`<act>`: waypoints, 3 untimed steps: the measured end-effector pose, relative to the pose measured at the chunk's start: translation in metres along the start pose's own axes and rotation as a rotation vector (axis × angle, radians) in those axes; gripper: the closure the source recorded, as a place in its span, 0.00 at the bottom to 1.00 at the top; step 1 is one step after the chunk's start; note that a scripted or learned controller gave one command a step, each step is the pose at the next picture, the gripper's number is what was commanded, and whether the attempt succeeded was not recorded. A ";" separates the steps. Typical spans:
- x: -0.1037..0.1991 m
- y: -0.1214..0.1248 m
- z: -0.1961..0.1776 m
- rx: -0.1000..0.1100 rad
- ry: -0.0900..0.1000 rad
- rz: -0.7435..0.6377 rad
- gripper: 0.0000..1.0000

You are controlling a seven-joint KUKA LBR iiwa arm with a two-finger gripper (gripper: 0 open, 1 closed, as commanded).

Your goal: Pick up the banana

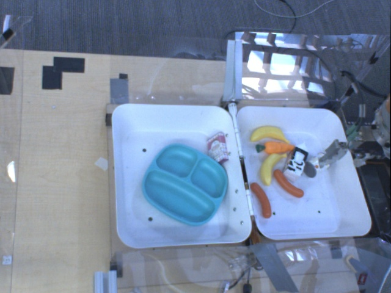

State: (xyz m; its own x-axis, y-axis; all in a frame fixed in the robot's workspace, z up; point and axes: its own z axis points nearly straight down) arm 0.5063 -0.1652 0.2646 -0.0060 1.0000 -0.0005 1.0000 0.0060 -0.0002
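Two yellow bananas lie in the right bin (348, 163). One banana (269, 133) curves along the back left, just above an orange carrot (278, 146). The other banana (269, 169) lies below the carrot, nearer the middle. My gripper (313, 166) reaches in low from the right, with its grey body (333, 151) slanting down toward the bin floor. Its tip is right of the lower banana, with a small black-and-white item (297, 162) between them. Nothing yellow is at the gripper's tip.
Two red-orange sausages (288, 183) (261, 199) lie in front of the bananas. The left bin (131, 163) holds a blue divided plate (185, 184) and a small red-and-white packet (218, 146). A metal frame (287, 60) stands behind the right bin.
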 end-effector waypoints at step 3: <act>0.028 0.161 0.179 -0.008 0.000 -0.083 0.00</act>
State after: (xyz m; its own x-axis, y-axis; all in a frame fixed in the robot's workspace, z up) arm 0.6671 -0.1363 0.0860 -0.0884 0.9961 -0.0007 0.9961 0.0884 0.0080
